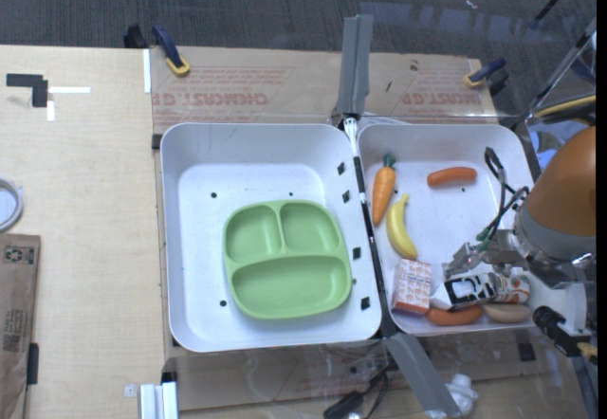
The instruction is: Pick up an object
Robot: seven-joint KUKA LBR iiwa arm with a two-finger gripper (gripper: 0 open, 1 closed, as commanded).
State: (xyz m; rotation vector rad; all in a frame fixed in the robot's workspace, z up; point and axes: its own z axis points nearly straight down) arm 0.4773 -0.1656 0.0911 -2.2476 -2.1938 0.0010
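Two white bins sit side by side on the bench. The left bin (pixel 190 218) holds a green divided plate (pixel 286 259), lying flat right of the bin's centre, toward its lower part.

The right bin (pixel 427 135) holds the loose objects. A carrot (pixel 382 190) lies near the bin's upper left, leafy end up, close to the wall between the bins. Just below and right of it is a banana (pixel 401 229), curved and running down toward the lower middle. A sausage (pixel 451 176) lies roughly level in the upper middle of the bin, well apart from the carrot. A small red-and-white box (pixel 412 285) rests in the lower left of the bin, just under the banana's lower end. A second sausage (pixel 454 316) lies along the bottom wall, and a tan bread-like piece (pixel 505 313) sits beside it to the right.

The arm enters from the right edge of the frame, its orange band (pixel 569 185) large at mid-right. The gripper (pixel 477 275) is low in the lower right of the right bin, over the clutter just above the second sausage. Whether its fingers are spread or pressed together cannot be told; a black-and-white shape beneath it is unclear.
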